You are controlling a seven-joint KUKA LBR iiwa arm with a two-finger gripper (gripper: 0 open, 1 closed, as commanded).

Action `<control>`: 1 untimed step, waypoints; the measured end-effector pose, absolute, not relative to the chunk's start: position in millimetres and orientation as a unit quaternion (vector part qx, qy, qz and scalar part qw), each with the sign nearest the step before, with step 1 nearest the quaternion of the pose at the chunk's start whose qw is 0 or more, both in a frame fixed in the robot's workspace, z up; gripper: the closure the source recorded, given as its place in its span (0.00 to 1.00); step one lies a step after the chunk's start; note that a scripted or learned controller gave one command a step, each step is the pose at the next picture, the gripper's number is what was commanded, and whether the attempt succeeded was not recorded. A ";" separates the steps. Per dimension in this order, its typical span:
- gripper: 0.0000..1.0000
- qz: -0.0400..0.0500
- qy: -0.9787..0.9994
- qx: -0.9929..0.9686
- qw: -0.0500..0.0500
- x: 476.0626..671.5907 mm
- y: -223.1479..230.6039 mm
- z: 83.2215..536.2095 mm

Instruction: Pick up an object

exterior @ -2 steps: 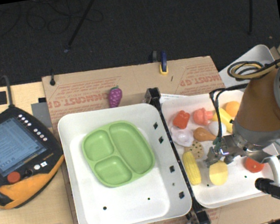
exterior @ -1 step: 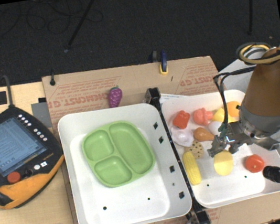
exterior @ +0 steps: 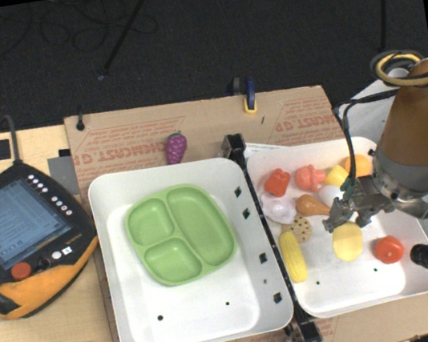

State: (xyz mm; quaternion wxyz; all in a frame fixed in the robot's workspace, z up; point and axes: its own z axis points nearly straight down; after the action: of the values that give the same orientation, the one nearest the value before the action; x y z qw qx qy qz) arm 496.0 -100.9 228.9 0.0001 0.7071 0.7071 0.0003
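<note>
From the camera above, my hand (exterior: 345, 213) hung low in the right bin (exterior: 380, 286), just over a yellow lemon-like toy (exterior: 348, 243) among the other toy foods; I could not tell how it was set. Nothing looked lifted yet, so the grasp and the raise were left.

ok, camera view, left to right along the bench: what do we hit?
Teach pendant → green divided plate in the left bin → corn cob → yellow lemon → red tomato in the right bin. End effector hangs just above the lemon.
</note>
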 end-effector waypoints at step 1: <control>1.00 0.001 0.708 0.706 0.000 550.6 -70.9 231.0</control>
State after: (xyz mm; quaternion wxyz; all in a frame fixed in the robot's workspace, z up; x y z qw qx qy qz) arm 550.6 -70.9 231.0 -0.0003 0.7058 0.7084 0.0005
